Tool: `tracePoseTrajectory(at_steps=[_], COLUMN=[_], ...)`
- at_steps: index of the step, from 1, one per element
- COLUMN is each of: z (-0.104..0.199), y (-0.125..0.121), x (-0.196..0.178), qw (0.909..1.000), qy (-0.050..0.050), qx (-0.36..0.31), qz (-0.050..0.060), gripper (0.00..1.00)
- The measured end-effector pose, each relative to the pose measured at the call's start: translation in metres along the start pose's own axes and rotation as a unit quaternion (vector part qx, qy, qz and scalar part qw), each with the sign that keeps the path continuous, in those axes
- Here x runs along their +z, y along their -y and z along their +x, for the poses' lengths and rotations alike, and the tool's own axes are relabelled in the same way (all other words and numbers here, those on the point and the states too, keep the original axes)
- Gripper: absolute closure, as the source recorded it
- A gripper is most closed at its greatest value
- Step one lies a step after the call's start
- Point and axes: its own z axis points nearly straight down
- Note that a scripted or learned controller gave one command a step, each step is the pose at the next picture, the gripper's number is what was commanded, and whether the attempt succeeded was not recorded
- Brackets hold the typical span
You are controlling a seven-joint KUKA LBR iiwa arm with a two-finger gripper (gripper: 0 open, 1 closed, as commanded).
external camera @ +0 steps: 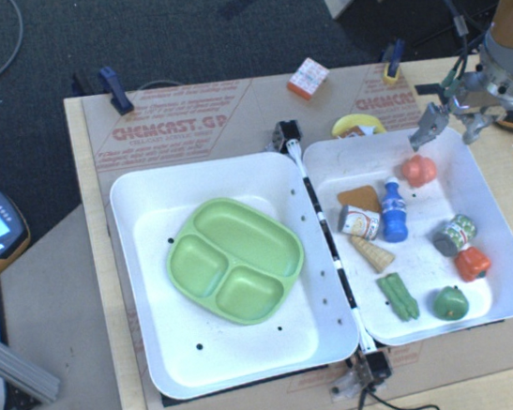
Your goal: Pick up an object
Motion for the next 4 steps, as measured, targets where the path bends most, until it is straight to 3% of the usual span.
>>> tracePoseTrajectory(at_steps=[1,2,3,4], z=[-0.010,-0.011,-0.011,-0.007], y=[-0.033,-0.036,-0.036,0.010], x=[0.154,0.132,0.133,0.149], qw=[1.0000,1.0000,1.0000,1.0000], qy=[-0.001,0.001,0.001,-0.001], qx=[-0.001,-0.002,-0.002,0.001], qz=[0.005,-0.002,-0.001,0.003], gripper=[0.00,1.00,0.00,0.00])
